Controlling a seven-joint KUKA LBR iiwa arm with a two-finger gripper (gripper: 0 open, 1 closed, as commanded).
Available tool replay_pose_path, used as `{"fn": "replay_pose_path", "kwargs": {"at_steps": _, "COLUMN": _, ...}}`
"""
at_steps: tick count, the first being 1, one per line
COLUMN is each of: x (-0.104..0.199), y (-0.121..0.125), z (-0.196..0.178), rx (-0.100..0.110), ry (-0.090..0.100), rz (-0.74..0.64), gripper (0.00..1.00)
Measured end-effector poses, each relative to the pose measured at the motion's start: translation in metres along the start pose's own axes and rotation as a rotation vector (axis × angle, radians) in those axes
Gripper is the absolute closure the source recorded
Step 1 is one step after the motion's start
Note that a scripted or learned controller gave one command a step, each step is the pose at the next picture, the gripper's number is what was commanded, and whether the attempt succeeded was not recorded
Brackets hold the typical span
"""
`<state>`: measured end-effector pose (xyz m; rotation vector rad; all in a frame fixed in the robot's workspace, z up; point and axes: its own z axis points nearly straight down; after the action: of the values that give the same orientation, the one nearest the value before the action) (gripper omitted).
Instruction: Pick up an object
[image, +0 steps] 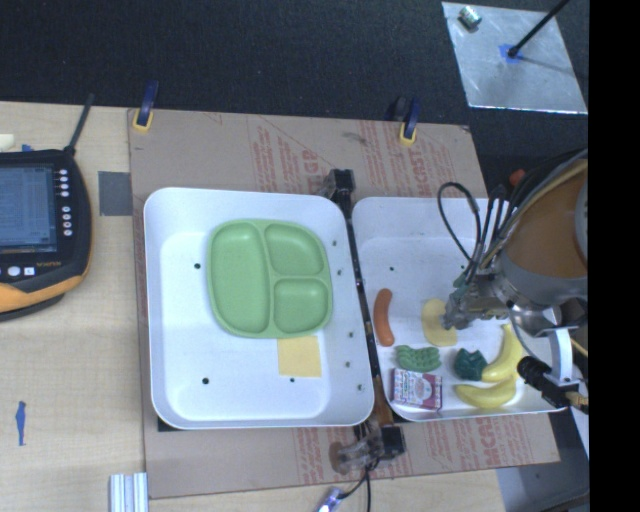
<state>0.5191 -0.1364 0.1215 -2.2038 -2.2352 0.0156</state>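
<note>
Arm: mine, reaching in over the right bin (400, 235), wrist tipped down, cables looping above it.
Gripper (455, 318): low, at the pale yellow piece (433, 322); I cannot tell how it is set.
Landmark: that pale yellow piece.
Sausage (383, 316): just left of it.
Green leafy toy (417, 357): just below it.
Bananas (497, 380): below and right.
Red-and-white packet (416, 389): below; print too small to read.
Cardboard (250, 150): red lettering, unreadable.
Left bin (170, 300): green divided plate (268, 277), yellow square (300, 356).
</note>
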Motion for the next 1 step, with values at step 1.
{"fn": "replay_pose_path", "kwargs": {"at_steps": 1, "x": 0.0000, "y": 0.0000, "z": 0.0000, "rx": 0.000, "ry": -0.001, "rz": -0.001, "gripper": 0.00}}
